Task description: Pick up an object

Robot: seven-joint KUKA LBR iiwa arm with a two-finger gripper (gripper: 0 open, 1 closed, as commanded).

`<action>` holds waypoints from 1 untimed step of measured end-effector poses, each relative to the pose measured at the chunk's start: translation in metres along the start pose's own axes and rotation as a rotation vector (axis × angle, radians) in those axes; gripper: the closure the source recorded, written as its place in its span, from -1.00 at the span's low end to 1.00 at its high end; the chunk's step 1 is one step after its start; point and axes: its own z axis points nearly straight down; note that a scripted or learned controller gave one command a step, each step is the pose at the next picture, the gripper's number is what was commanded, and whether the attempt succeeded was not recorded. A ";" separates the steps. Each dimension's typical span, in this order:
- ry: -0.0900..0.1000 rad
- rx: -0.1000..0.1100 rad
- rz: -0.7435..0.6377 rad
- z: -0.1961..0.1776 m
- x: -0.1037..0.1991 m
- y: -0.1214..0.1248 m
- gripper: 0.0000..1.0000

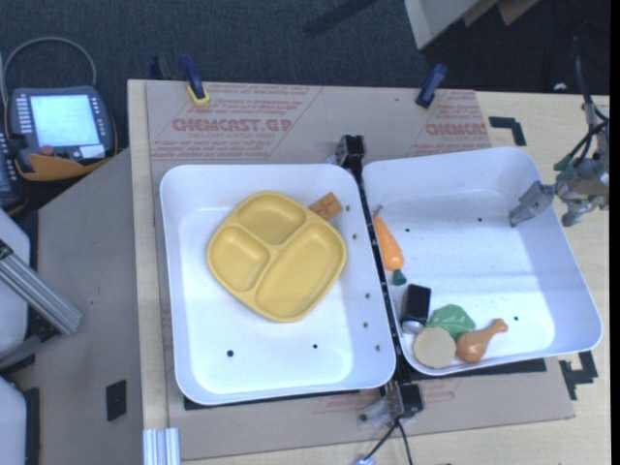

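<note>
Two white bins on a board printed "CHEMCAST".
A yellow divided plate (277,256) is held in the left bin (184,289); carrot (388,244), drumstick (480,339) lie in the right bin (542,289). The gripper (548,201) is seen spread, holding nothing.

Teach pendant (63,124) beside the bench; two clamps (197,87) on its cardboard sheet (320,119).

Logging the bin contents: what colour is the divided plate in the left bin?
Yellow. The three-compartment plastic divided plate shows plainly in the camera view.
</note>
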 end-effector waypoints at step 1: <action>-0.003 -0.012 -0.004 -0.007 0.001 0.003 -1.00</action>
